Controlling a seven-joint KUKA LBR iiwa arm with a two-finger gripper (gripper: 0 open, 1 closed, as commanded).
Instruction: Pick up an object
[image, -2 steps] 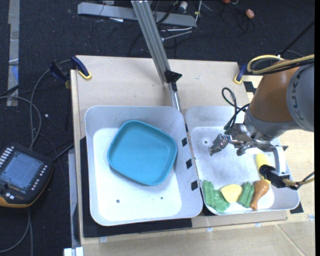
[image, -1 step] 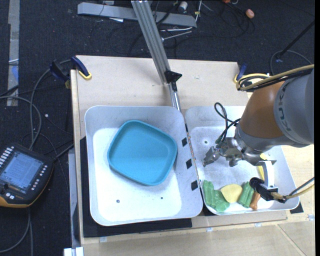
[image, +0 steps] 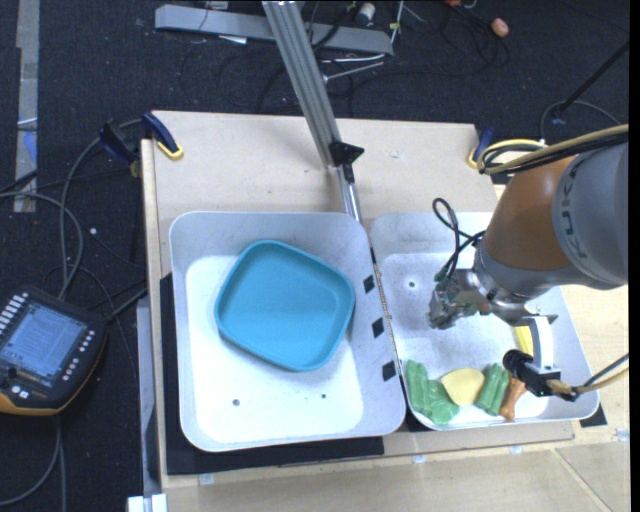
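While the pick looks not yet made, this is how things lie:

Gripper: the gripper (image: 443, 308) hangs low over the middle of the right bin (image: 408, 268); whether it is spread or pressed together cannot be told, and nothing is seen in its hold.
Nearest things: a cluster along the bin's near edge, apart from the gripper: green piece (image: 428, 392), yellow piece (image: 462, 385) touching it, second green piece (image: 492, 388), orange piece (image: 511, 401).
Likely target: the yellow piece, judged the easiest, being rounded and lying on top of the row.
Handling: they look like small toy foods, probably light and fairly stiff, with smooth skins that may slip. Take the yellow piece across its narrow width, from above.
Risk: neighbours touch, so a closing grip may nudge or catch them.
Farther out: blue plate (image: 285, 305) in the left bin (image: 195, 290) — broad, shallow, hard to pinch except at its rim.
Hidden: the arm covers the right bin's far right side, and the orange piece is partly masked by the robot's own fittings.
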